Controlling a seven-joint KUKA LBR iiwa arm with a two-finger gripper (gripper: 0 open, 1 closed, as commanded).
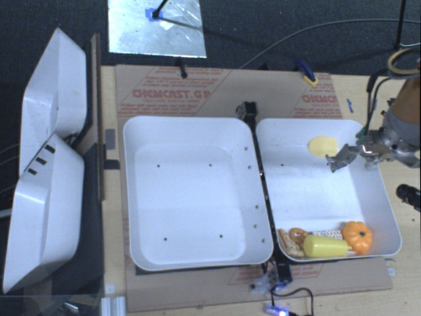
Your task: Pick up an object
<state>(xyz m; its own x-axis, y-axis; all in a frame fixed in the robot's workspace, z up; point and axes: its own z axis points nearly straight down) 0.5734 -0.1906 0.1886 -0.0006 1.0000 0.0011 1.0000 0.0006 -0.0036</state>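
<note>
text: red "CHEMCAST GP" | on: brown paper-masked flat sheet (pixel 197 87) under the bins | place: far-left part; repeated near far-right corner, partly legible | other print: unreadable

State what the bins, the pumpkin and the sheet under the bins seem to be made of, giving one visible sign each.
Bins: likely moulded plastic; smooth, glossy white walls with rounded corners.
Pumpkin: probably plastic or rubber toy; even orange colour with a slight shine, ribbed.
Sheet: looks like brown paper-faced board or masked sheet; matte tan surface with red printed lettering. The core material cannot be told.
</note>
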